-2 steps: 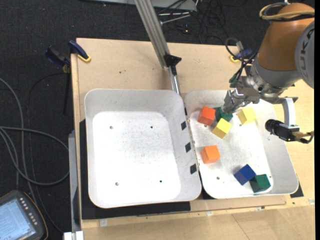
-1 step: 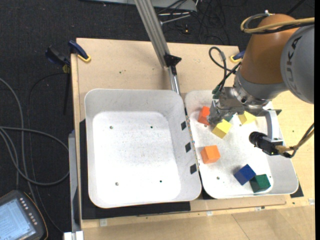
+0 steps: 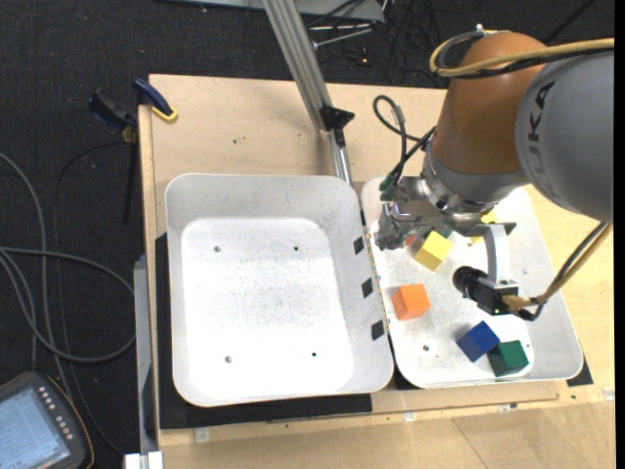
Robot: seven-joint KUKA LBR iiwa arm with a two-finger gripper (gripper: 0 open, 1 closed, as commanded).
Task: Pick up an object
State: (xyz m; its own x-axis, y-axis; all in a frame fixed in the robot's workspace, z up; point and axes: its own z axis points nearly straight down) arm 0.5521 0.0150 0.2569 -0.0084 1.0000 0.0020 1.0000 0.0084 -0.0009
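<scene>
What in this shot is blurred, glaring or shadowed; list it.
Camera view: even overhead light, no hard glare on the left shallow white bin; soft shadows lie beneath the small orange cube and small blue cube; the yellow block looks slightly soft-edged; the grey arm with its orange band shades the right shallow white bin.

The tan wooden bench [image 3: 244, 125] carries two shallow white bins side by side — the left bin [image 3: 264, 286] toward nine o'clock, the right bin [image 3: 547, 262] toward three o'clock — their inner rims touching.
</scene>
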